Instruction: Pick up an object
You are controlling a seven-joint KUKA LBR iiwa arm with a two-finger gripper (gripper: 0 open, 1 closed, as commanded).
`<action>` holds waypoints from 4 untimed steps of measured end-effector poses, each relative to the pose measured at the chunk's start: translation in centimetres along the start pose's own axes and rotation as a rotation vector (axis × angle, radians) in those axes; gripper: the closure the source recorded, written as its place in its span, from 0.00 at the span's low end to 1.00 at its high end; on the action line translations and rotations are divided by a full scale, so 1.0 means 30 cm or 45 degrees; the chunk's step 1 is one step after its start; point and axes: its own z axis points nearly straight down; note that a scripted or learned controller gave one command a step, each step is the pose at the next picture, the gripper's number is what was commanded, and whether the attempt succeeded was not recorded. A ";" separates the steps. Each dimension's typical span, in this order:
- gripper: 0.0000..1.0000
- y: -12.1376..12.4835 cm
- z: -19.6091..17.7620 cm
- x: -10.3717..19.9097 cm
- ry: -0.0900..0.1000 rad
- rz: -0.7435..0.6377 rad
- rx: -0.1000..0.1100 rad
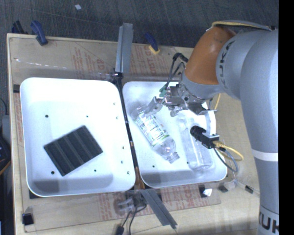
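Camera view: gripper (167, 103) over right bin's (137, 170) plastic bottle (156, 131), finger state unclear; I'd centre on its body before descending.

My arm (250, 58) is showing grey with an orange band above the wrist. Both bins are presenting white: the left bin (34, 89) is carrying a dark grey ridged slab (73, 150), striped lengthwise. In the right bin (137, 89) a clear plastic bottle (156, 131) is displaying a white label with what appears to be green print. The bench (63, 53) is reading pale tan.
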 end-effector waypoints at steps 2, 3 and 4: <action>0.00 -0.099 0.281 0.000 0.000 -0.301 -0.004; 1.00 -0.095 0.243 0.001 -0.003 -0.307 -0.008; 1.00 0.039 -0.057 0.181 0.000 -0.378 -0.005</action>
